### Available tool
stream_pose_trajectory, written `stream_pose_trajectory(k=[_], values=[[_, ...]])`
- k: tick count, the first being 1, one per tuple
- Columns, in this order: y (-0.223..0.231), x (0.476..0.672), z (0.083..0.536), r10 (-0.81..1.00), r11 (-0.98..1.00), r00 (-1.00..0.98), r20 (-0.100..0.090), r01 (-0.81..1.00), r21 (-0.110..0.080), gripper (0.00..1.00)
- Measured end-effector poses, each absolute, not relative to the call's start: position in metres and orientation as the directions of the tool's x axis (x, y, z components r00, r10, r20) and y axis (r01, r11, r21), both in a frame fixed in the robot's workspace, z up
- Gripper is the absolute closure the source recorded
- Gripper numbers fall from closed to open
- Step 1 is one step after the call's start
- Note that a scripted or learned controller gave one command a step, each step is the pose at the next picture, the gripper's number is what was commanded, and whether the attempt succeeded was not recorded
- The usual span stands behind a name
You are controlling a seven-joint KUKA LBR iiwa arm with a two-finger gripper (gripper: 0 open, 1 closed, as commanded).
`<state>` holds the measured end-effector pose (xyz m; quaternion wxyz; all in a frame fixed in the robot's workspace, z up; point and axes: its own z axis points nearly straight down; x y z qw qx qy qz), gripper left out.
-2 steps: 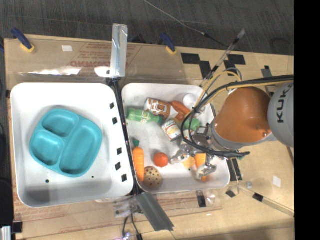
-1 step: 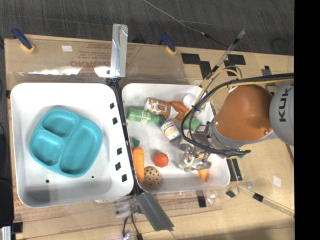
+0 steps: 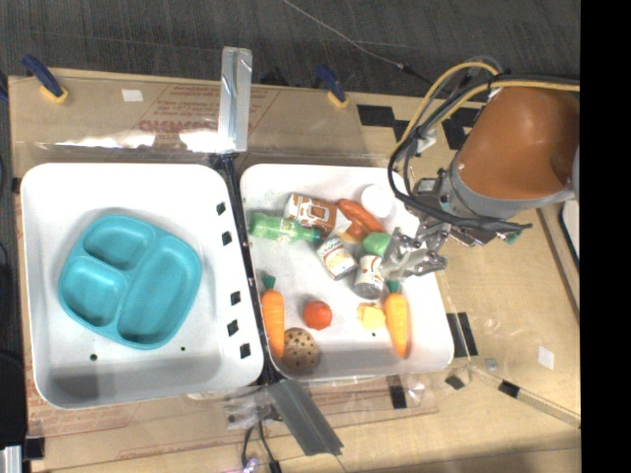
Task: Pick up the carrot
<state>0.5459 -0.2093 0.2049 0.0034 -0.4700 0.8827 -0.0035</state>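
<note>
Approach step is underway: gripper, fingers parted and holding nothing, is hovering just above the carrot lying by the right bin's right wall, needing descent next.

Landmark = tomato, in right bin. One carrot just left of it, another carrot to its right. Ball in front; cans behind. Divided plate far left, in left bin.
</note>
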Motion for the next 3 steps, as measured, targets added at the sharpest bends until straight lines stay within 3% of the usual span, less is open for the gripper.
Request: stream_pose_trajectory(k=[1,2,3], values=[[-0.210,0.477,0.219,-0.933,0.360,-0.360,-0.001,-0.933,0.002,1.00],[-0.210,0.478,0.245,-1.000,-0.011,0.011,-0.001,-1.000,-0.002,1.00],[-0.189,0.484,0.255,-0.978,-0.209,0.209,-0.002,-0.978,-0.001,1.00]])
